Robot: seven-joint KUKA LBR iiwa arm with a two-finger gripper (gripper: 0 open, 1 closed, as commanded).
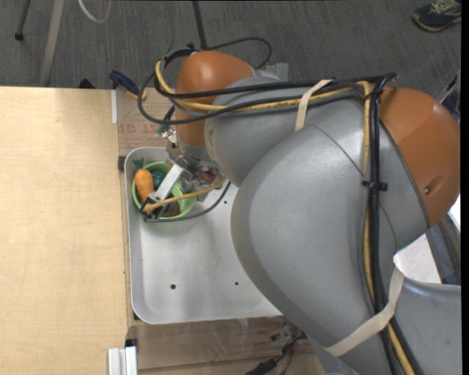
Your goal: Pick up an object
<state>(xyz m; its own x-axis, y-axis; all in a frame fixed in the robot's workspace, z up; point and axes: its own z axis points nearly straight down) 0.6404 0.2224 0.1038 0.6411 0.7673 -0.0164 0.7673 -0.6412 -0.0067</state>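
Here is the grey arm (322, 220), huge in the picture, its body sweeping across from the right and covering the right part of the white bin (183, 293). An orange dome (209, 77) caps the joint up top, with yellow and black cables looped over it and running along the arm's back.

Down at the wrist end, the gripper (178, 189) sits low over the bin's upper left corner, right at the green bowl (139, 196). The bowl is tucked into that corner, close against the bin's left wall. Inside it, on the left side, lies an orange object (144, 183), shaped somewhat like a carrot with a touch of green at its top end. The gripper's tip is just beside that orange piece, over the bowl's middle and right side. Whether the gripper is open, closed or clamped on anything cannot be told from here: the wrist hardware and cables crowd the spot, and nothing is clearly seen held.

The rest of the bin's floor lies bare and white, marked by two small dark dots (173, 286) toward the lower part.

To the left of the bin lies a wide pale wooden board (58, 220), its edge running right alongside the bin's left rim. Above it all is grey carpet (88, 44), and a shoe (440, 11) peeks in at the top right corner.
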